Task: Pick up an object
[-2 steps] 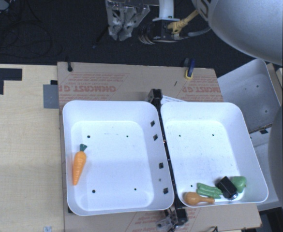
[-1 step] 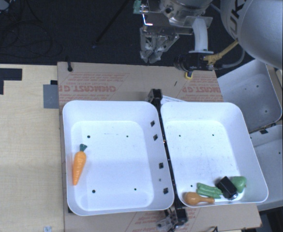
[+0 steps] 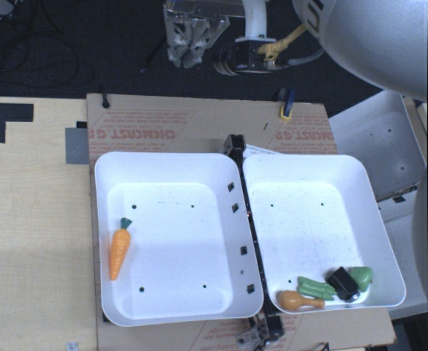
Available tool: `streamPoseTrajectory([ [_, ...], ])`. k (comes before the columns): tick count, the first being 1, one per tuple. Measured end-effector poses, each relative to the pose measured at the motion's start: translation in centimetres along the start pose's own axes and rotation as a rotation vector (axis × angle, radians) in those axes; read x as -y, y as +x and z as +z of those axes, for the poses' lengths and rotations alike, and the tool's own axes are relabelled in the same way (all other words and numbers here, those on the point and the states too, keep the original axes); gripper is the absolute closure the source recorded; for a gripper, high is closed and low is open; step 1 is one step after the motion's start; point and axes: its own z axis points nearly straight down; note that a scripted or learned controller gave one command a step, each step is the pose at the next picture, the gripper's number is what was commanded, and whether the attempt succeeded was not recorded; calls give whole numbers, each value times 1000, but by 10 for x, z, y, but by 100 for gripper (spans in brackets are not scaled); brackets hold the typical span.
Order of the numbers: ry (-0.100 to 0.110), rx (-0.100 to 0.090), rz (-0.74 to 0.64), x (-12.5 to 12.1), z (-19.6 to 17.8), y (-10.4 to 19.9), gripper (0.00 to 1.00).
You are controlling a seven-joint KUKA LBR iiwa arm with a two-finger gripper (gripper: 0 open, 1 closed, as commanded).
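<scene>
Parked high at the back, well above and behind both bins, my hand [image 3: 192, 42] hangs over the dark floor beyond the counter [image 3: 31, 218] — I cannot tell from this angle how it is set, so I won't guess. Nothing is in it that I can see.

My pick of targets: the toy carrot [image 3: 119, 248] lies alone near the left wall of the left bin [image 3: 162, 163], stalk end pointing away from me up the bin. It is the easy one, I judge — free on three sides, long and narrow, so I would come straight down over its middle and close across the short width, keeping the wall-side finger off the bin's sloped wall.

The right bin [image 3: 309, 163] holds a huddle in its near right corner: a green pod-like piece [image 3: 316, 288], an orange-brown pear-shaped piece [image 3: 298, 300] touching it, a black block [image 3: 343, 283] and a green lump [image 3: 361, 275] just behind. They crowd each other and the corner wall — a grasp there risks nudging neighbours or catching the rim.

Between the bins runs a black divider rail [image 3: 244, 225] with clips; I should cross it high. A blue and yellow clamp [image 3: 287, 104] sits at the cardboard's back edge, well clear of my path
</scene>
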Motion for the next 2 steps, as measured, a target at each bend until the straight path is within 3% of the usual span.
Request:
streamPoseTrajectory([
  [1,16,8,11,0,103,-38,100],
  [2,-7,-1,3,0,-16,-6,100],
])
